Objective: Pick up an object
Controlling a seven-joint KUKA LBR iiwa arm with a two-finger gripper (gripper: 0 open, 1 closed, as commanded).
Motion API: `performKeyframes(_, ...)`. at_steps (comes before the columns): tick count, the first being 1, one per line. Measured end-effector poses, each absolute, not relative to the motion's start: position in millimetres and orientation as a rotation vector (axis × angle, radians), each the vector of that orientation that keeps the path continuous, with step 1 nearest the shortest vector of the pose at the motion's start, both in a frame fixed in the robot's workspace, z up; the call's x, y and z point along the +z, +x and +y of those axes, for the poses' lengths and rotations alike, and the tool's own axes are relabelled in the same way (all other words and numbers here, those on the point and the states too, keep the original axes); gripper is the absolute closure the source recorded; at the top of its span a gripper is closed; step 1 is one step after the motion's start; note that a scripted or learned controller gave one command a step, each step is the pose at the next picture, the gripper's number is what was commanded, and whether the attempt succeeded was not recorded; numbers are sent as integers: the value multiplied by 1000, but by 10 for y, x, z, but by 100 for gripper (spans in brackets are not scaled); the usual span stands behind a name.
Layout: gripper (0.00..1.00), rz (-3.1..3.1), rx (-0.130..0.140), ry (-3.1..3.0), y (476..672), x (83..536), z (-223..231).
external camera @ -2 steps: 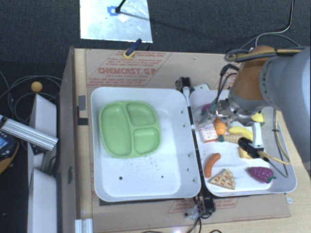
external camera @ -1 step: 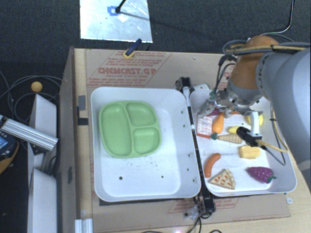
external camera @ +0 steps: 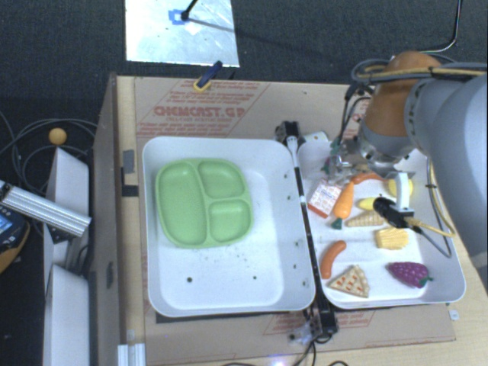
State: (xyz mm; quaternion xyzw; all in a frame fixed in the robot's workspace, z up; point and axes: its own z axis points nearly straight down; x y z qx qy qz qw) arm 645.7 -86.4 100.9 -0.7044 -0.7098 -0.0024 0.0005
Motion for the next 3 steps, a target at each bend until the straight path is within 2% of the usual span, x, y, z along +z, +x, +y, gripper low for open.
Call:
performKeyframes(1, 0, -2232, -12, -2215, 6466, 1014, -864)
performKeyframes(2, 0, -2234, -24, -2230, 6069, 920, -986)
performKeyframes(3, 0, -2226, -2, -2220, 6471, 855, -1000)
